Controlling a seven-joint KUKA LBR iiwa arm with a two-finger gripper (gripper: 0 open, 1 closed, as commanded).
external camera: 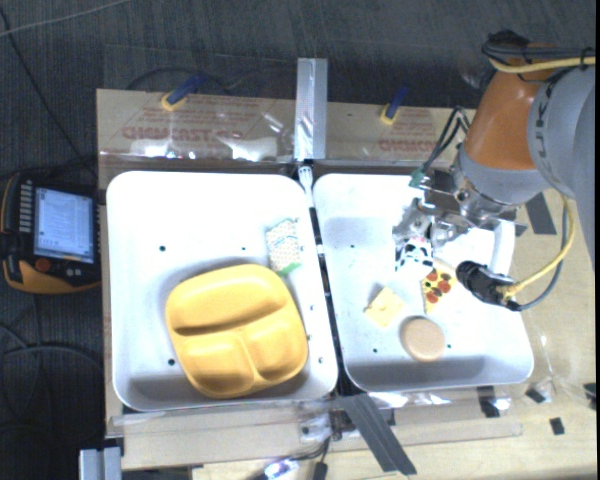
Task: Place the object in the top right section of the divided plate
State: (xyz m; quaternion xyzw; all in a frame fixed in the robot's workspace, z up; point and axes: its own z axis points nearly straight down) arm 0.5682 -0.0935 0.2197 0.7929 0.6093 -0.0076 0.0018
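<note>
The yellow divided plate point(238, 326) lies in the left bin point(150, 218), toward its front right. One long section runs across the plate's far side and two smaller ones sit at its near side; all look bare. My gripper point(420, 230) hangs over the right bin point(360, 218), in its upper middle. Just below it lies a small black-and-white object point(412, 257), very close to the gripper or touching it. Nearby in that bin are a flat piece with red dots point(438, 286), a pale yellow wedge point(384, 306) and a tan round disc point(423, 339).
A small green-and-white packet point(284, 246) lies in the left bin just beyond the plate's far right corner. A ridge where the bins meet point(322, 268) separates them. A handheld pendant point(50, 233) sits left of the bench. A yellow cable point(540, 273) loops off the arm.
</note>
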